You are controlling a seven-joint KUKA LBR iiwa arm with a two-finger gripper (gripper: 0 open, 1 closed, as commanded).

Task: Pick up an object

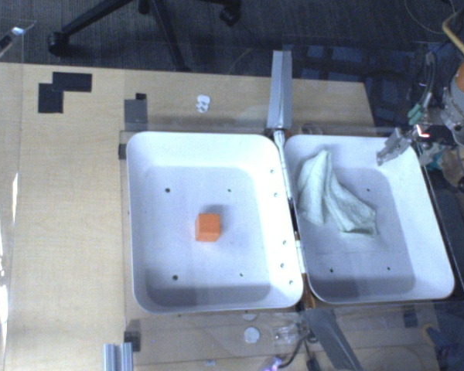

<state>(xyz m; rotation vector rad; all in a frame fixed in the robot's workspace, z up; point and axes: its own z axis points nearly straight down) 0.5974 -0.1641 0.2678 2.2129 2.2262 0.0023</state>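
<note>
Camera view: 1 orange cube (207, 227), 1 cloth (332, 192).

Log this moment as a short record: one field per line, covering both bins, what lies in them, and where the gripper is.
left bin: holds one orange cube, near the middle of its floor
right bin: holds a crumpled white cloth, in its upper left part
gripper: at the upper right corner of the right bin, apart from the cloth
held object: nothing seen between the fingers
task state: no object picked up yet
bench: light wood, bins side by side on it
</note>
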